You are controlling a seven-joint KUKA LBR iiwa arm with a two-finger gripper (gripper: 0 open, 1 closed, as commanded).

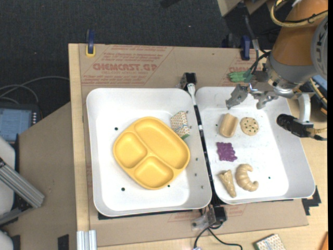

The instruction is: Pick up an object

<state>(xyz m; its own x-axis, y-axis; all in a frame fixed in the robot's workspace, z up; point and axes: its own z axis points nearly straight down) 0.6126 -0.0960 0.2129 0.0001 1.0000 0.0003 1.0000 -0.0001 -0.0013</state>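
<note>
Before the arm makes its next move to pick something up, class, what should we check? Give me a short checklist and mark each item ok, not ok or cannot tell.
1. Gripper open with nothing between its fingers: ok, the fingers are spread and bare.
2. Gripper over the right bin where the small things lie: ok, it hangs near the bin's far edge.
3. A target close by: ok, the tan block and the cookie lie just in front of the gripper.
4. Block and cookie apart enough to take one alone: ok, a gap shows between them.
5. Gripper height above the bin floor: cannot tell.
6. Yellow plate out of the way: ok, it sits in the left bin.
</note>
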